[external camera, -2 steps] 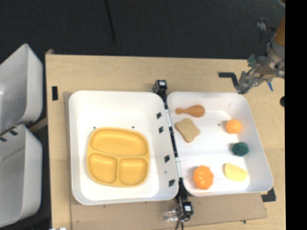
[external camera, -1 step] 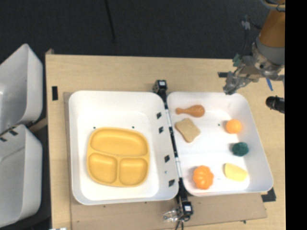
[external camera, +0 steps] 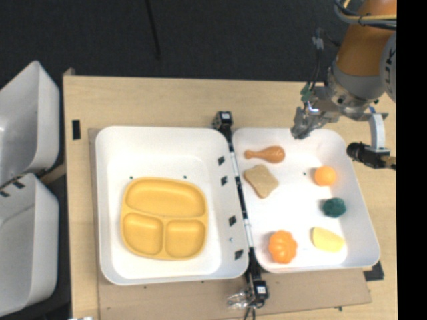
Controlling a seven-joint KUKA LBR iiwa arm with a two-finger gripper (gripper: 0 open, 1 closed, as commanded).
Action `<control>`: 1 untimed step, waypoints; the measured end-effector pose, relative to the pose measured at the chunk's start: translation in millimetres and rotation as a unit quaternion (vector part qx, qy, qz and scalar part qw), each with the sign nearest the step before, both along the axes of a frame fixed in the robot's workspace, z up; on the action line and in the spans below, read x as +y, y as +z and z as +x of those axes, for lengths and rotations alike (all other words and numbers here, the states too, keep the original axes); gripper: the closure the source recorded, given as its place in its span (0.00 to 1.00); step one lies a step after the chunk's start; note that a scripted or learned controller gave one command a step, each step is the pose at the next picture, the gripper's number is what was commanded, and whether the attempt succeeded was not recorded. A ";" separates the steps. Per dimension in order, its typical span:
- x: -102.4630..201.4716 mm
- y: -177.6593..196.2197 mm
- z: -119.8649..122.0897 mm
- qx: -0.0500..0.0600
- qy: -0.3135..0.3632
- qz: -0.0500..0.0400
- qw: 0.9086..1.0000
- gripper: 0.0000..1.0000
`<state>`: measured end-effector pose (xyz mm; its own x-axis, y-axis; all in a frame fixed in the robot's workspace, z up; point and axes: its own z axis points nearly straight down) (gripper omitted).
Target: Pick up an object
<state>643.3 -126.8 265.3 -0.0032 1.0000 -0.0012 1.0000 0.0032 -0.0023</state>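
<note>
The right bin (external camera: 357,199) holds several toy foods: a brown drumstick (external camera: 267,154), a tan bread slice (external camera: 261,180), an orange ball (external camera: 325,175), a dark green broccoli piece (external camera: 333,207), an orange pepper (external camera: 282,246) and a yellow wedge (external camera: 327,239). My gripper (external camera: 301,127) hangs over the bin's far edge, to the right of and above the drumstick. Nothing shows between its fingers.
The left bin (external camera: 107,179) carries a yellow divided tray (external camera: 163,217). A black clip (external camera: 222,119) sits at the far end of the seam between the bins. A black fitting (external camera: 365,153) juts at the right bin's right rim. White boxes (external camera: 23,179) stand at the far left.
</note>
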 end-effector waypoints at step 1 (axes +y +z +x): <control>44.7 -14.5 -8.5 0.001 0.000 0.000 1.000 1.00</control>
